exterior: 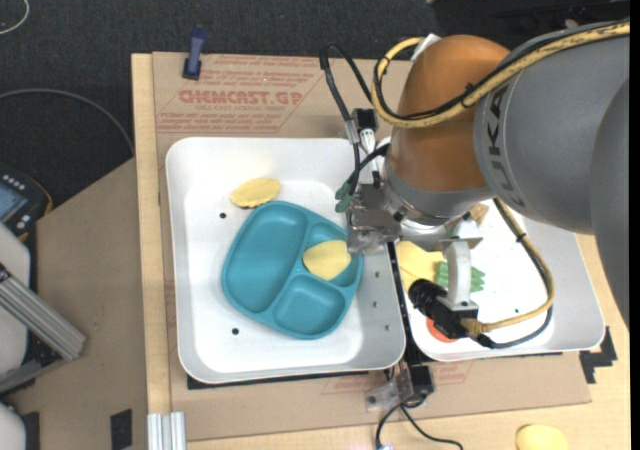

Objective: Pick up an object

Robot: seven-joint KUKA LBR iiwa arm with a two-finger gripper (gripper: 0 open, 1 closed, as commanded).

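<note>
Camera view had me hanging over the seam between the two white bins, my fingers (362, 236) down at the left bin's (190, 268) right edge, though my own wrist hid them, so I could not tell how far apart they stood or whether they held anything. Nearest target, I judged: one pale yellow piece (325, 259) lying on the teal tray (265, 258), just left of me, its long axis roughly across the bin. A second yellow piece (256, 191) lay off the tray toward the far left corner. Count: two yellow pieces, one tray, two bins. The right bin (570, 323) held a yellow, green and red jumble.
</note>
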